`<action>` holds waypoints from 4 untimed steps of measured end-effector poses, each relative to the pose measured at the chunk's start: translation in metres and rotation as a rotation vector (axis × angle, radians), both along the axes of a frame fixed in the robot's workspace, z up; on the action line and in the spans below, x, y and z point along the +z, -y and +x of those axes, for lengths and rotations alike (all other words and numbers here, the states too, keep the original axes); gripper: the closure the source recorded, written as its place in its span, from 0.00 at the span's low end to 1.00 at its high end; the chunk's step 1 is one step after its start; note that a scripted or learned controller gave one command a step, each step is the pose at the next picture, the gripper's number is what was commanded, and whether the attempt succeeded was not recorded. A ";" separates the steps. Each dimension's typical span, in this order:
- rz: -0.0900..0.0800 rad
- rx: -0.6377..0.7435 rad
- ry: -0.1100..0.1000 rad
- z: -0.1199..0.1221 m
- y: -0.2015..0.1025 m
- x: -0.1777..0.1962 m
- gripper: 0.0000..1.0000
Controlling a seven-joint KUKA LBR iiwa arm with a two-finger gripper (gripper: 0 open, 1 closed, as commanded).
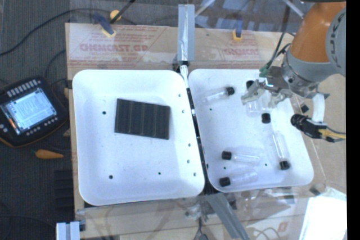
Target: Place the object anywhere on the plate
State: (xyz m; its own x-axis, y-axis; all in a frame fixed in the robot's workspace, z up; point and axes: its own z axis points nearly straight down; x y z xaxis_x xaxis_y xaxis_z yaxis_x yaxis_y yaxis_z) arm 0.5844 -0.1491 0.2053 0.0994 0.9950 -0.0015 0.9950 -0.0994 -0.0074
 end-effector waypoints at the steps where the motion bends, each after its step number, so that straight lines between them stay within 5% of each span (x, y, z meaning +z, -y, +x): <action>1: -0.001 -0.195 -0.001 0.003 -0.091 0.010 1.00; 2: -0.003 -0.246 -0.002 0.028 -0.169 -0.013 1.00; 3: -0.002 -0.076 -0.003 -0.037 -0.223 -0.019 1.00; 4: -0.003 -0.033 0.000 0.033 -0.275 0.000 1.00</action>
State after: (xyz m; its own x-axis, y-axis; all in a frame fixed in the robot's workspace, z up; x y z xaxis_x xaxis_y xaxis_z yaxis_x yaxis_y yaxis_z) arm 0.6177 0.1261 0.2055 0.1319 0.9913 -0.0050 0.9912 -0.1319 -0.0073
